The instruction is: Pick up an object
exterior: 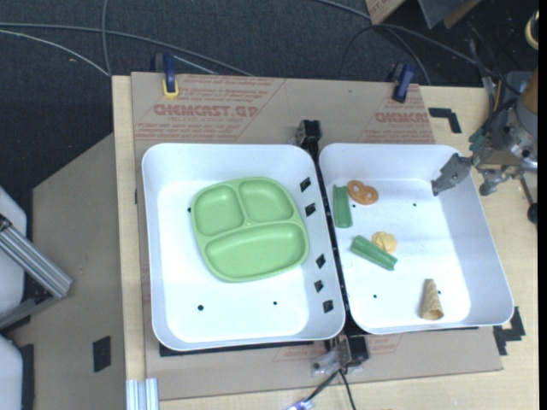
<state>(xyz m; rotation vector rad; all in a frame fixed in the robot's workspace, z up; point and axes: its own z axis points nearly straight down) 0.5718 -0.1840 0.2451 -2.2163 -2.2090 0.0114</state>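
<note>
Beyond the right bin's (491, 254) far rim, claw (466, 176) spread apart, holding nothing.

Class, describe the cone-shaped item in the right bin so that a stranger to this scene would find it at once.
Start at the right bin of the two white ones. Go to its near corner, well away from the green divided plate in the left bin. There lies the ice-cream cone, alone: tan and tapered, unlike the two green sticks, the pretzel and the yellow piece further up.

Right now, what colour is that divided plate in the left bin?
Light green, clearest in the camera view.
</note>
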